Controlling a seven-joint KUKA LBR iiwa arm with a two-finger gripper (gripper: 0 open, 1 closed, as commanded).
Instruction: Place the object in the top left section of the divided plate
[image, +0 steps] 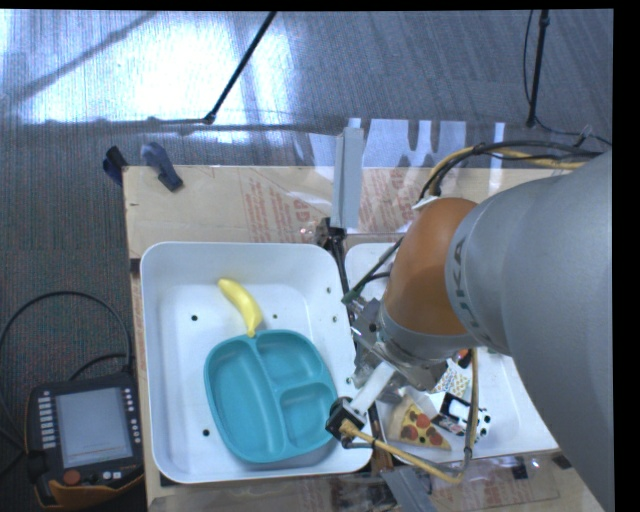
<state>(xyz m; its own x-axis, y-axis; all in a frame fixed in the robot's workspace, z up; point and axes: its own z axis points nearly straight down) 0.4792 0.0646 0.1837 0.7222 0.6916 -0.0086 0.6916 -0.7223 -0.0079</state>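
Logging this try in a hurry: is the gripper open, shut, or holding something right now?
Gripper: cannot be told; the arm covers it from above, over the right bin near the pizza slice.

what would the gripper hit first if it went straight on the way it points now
Probably the pizza slice toy in the right bin, just below the gripper, which points down; depth is unclear.

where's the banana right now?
In the camera view, the banana lies in the left bin, just above the teal divided plate, its lower tip at the plate's top rim.
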